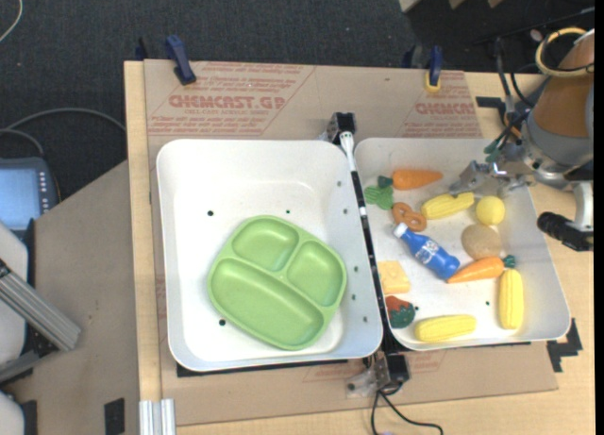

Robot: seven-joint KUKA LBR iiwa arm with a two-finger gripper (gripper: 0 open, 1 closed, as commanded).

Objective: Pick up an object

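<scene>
The gripper (483,176) hangs over the top right of the right bin (557,325), reaching in from the arm (564,108) at the right edge. Its metal fingers (469,178) point left toward the bin's middle; whether they are apart or together cannot be told from this slant, and nothing shows between them. The tips sit just above the lemon (490,210) and just right of the top corn (448,205), apart from both as far as can be seen.

Taking the lemon as landmark: the top corn lies just left of it, long axis nearly level, tilted slightly up to the right. A carrot (416,178) lies up and left, long axis level, leafy end to the left. A potato (481,241) sits just below. A blue bottle (427,250) lies down and left, long axis slanting, white cap up-left. A second carrot (478,269) lies below the potato, tip to the left, green end up-right. A corn (510,298) stands well below, long axis upright. Another corn (445,328) lies low and left, nearly level. An orange block (394,278) rests far left by the bin wall.

The left bin (179,235) holds a green tray (276,280)
</scene>
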